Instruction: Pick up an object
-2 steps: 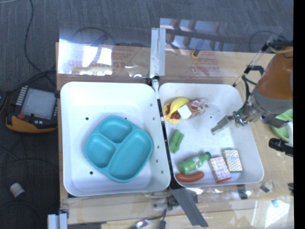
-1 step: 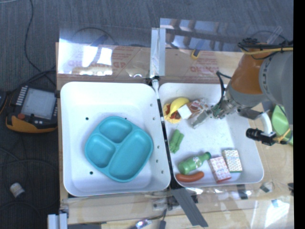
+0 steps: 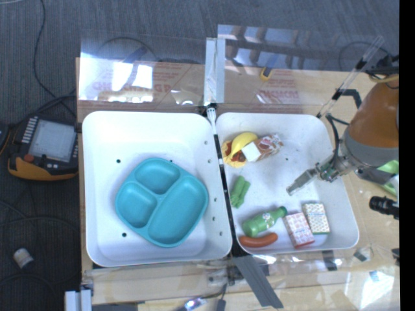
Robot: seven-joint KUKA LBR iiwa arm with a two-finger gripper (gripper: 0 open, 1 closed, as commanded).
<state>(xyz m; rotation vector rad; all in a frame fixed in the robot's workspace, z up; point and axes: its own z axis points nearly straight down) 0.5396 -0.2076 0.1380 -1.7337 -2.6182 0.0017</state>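
Gripper [image 3: 297, 184] hovers mid right bin [image 3: 340, 149], jaws' opening unclear, nothing visibly held; green bottle [image 3: 262, 221], sausage [image 3: 257, 240], two cartons [image 3: 306, 224] crowd the near edge, awaiting a pick.

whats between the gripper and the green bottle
Nothing: in the camera view, bare white bin floor runs from the gripper to the green bottle.

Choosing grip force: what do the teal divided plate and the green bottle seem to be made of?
Teal divided plate: likely moulded plastic, smooth with a soft sheen and rounded compartment walls. Green bottle: probably glossy toy plastic, judging by its highlights, though too small to be sure.
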